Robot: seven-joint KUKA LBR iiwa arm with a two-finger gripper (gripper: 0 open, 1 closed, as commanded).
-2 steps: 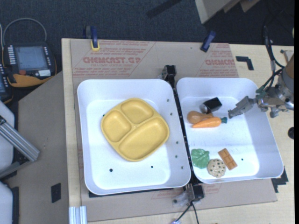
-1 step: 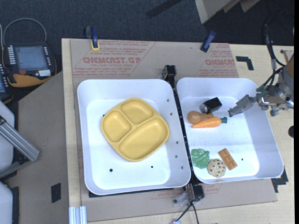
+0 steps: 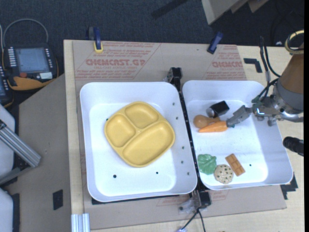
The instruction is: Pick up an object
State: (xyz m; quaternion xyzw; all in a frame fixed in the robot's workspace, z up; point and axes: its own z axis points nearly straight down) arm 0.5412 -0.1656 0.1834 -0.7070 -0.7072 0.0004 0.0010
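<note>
approach step: gripper (image 3: 235, 119) near carrot (image 3: 213, 127) in right bin (image 3: 275, 173), grip state can't tell; next lower onto carrot and close

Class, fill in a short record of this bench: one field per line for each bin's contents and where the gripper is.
left bin: yellow plate with three compartments
right bin: carrot, brown ball, black block, green piece, cookie, wafer
gripper: over the right bin, tip just right of the carrot
held: nothing seen between the jaws
</note>
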